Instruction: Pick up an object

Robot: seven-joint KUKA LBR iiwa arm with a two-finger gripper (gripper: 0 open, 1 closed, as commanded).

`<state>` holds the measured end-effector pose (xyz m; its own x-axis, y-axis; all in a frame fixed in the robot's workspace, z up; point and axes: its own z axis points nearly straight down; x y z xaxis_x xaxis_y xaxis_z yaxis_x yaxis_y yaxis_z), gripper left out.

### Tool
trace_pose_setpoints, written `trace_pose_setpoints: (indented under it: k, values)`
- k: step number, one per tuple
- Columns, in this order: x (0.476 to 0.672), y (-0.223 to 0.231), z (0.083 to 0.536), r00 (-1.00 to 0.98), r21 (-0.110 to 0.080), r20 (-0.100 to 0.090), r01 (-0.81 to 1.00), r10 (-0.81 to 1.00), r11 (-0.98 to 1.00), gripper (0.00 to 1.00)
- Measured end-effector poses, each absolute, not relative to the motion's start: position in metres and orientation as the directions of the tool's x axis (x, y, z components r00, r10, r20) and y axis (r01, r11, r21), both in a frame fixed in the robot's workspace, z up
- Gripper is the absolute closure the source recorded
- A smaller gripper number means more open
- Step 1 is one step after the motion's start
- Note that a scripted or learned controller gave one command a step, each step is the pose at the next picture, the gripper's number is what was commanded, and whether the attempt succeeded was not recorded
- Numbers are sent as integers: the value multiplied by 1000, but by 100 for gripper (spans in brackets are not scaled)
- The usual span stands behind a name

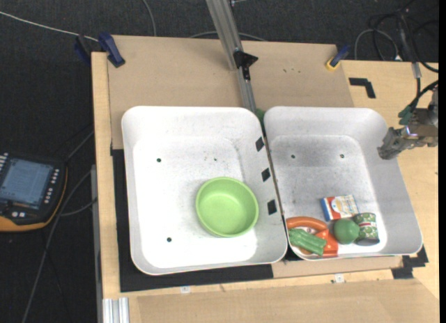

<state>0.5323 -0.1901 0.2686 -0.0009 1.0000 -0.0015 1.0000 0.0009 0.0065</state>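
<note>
The candidates for picking sit bunched in the near corner of the right bin [390, 175]: a small box [339, 207] printed red, white and blue, a green ball [345, 231] just in front of it, a can [367, 227] with a green label touching the ball's right side, and an orange piece [306, 225] with a green piece [311, 242] lying across it. The 5 things touch or nearly touch one another. In the left bin [146, 147] a green bowl [226, 207] sits alone, near the front and toward the divide between the 2 bins.

The gripper [388, 146] hangs at the right bin's right rim, well apart from the cluster and from the bowl, with nothing seen in it. It is too small and blurred to tell whether it is spread or closed.

This looks like the start: no object is lifted and the approach is not yet made. The next move calls for travel toward the near corner and a descent onto 1 piece without shoving its neighbours.

The bins are smooth white plastic, shallow with rounded corners and dark speckles on the floors. The bowl is round, matte and thin-walled; the box has flat faces, likely easier to pinch than the ball.
</note>
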Motion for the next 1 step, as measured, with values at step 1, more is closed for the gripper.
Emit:
trace_pose_setpoints:
  k: [1]
  values:
    - [538, -139, 275, -5, 2, 1, 1000, 1000, 5, 100]
